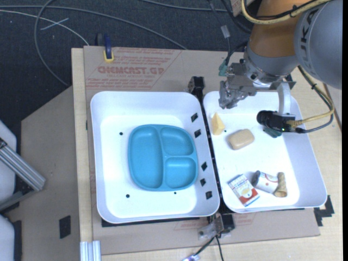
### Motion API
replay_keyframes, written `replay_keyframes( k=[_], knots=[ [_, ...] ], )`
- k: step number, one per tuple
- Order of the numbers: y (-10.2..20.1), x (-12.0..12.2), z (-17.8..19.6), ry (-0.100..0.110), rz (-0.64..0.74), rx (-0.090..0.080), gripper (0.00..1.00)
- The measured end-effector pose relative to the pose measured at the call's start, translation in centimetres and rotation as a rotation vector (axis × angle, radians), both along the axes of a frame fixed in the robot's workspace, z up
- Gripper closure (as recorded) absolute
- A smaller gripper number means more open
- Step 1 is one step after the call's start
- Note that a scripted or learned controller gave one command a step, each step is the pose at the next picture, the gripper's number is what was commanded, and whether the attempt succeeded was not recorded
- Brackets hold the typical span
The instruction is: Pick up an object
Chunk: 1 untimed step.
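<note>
In the right bin [304, 162] lie a pale yellow wedge [217, 124] by the left wall, a tan oval piece [241, 139] at the middle, a small red and white carton [243, 188] and a white tube with a brown end [270, 182] at the front. My gripper [230, 100] hangs over the bin's far left corner, just above and behind the yellow wedge. Nothing shows between its fingers.
The left bin [103, 145] holds a blue divided plate [162, 156]. Black clips [196, 84] run along the wall between the bins. A black device with a cable [276, 122] hangs from the arm over the right bin. Cables lie on the dark floor behind.
</note>
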<state>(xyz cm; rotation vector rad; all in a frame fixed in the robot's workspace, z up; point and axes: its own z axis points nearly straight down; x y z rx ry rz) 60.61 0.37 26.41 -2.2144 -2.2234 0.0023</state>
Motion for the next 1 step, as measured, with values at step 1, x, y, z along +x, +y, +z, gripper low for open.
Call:
replay_keyframes(
  k=[1],
  knots=[
    [4.43,0.11,-1.51,0.001,0.000,0.000,1.00]
  ],
)
